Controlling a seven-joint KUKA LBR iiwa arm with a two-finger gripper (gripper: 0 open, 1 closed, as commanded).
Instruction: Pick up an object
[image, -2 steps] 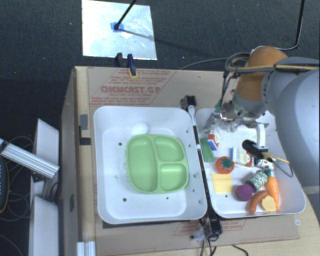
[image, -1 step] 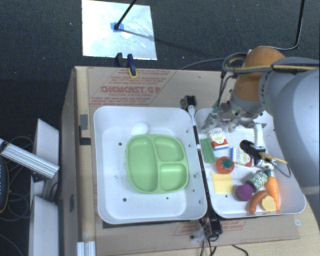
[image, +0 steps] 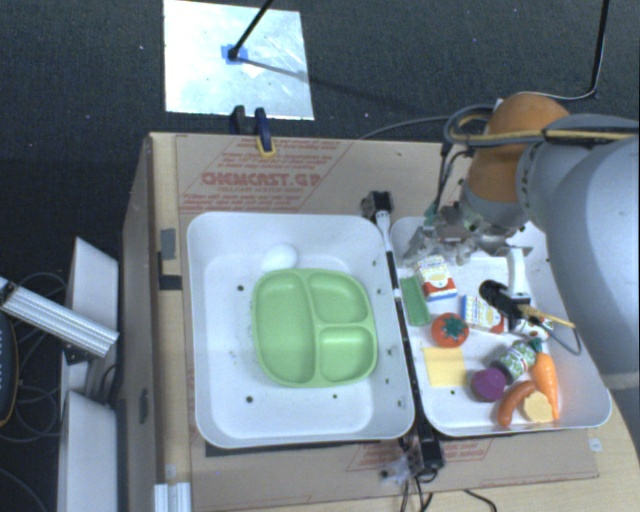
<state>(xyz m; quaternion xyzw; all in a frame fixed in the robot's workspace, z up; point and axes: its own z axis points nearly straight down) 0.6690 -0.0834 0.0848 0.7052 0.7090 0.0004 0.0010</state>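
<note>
Green divided plate (image: 313, 326) sits mid left bin (image: 225, 420); white egg-like lump (image: 279, 256) just beyond plate's far edge; right bin (image: 585, 405) holds the pickable items: milk carton (image: 436, 277) near far-left corner, tomato (image: 450, 330) and yellow slab (image: 445, 366) along left wall, purple piece (image: 489, 383) and carrot (image: 545, 378) toward near edge; hand (image: 452, 240) low over right bin's far-left corner, just beyond carton; finger opening cannot tell; nothing seen held.

Two bins sit side by side on the table (image: 250, 165). The left bin (image: 225, 400) holds a divided plate (image: 313, 327). The right bin (image: 580, 400) holds a carton (image: 436, 277), tomato (image: 449, 330), cheese slice (image: 445, 366) and carrot (image: 546, 376); the gripper (image: 447, 237) hangs over its rear left corner.
</note>
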